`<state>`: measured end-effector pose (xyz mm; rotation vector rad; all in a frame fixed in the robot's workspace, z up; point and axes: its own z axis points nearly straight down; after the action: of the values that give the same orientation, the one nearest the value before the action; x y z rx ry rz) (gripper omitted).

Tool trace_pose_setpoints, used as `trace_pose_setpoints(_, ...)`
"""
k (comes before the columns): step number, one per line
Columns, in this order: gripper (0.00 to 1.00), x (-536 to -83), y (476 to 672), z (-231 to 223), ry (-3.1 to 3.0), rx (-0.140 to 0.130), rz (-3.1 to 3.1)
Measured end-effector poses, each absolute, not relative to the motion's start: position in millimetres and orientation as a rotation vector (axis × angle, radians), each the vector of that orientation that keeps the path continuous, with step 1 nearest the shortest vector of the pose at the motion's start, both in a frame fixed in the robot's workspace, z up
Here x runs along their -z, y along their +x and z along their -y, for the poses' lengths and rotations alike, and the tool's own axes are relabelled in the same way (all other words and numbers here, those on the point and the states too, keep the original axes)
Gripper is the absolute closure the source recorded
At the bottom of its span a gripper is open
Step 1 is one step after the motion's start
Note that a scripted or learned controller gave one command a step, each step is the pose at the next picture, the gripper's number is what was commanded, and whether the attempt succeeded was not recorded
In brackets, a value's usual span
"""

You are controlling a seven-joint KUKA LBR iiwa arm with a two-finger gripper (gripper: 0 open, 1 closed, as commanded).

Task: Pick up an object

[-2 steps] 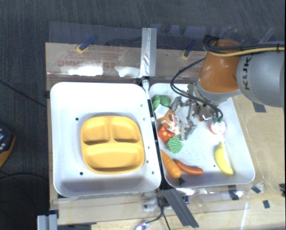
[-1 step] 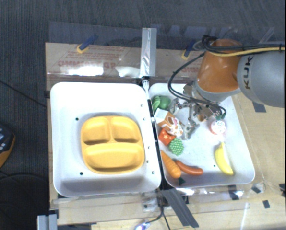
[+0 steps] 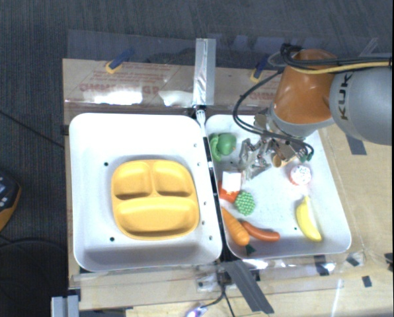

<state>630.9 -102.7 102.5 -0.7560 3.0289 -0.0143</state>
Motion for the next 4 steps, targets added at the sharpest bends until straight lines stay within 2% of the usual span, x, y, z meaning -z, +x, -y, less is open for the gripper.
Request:
trace_pose_setpoints(1, 1.0, -185, 669.7, 65, -0.862, -0.001, -3.014)
trace_pose_setpoints(2, 1.0, -239, 669.8, 87, -0.733, -0.003, -3.048)
trace_pose_setpoints(3, 1.0, -273, 669.8, 94, -0.659, -0.003, -3.065)
trace_pose_setpoints(4, 1.0, -284, 669.4, 138, -0.838, 0.002, -3.022)
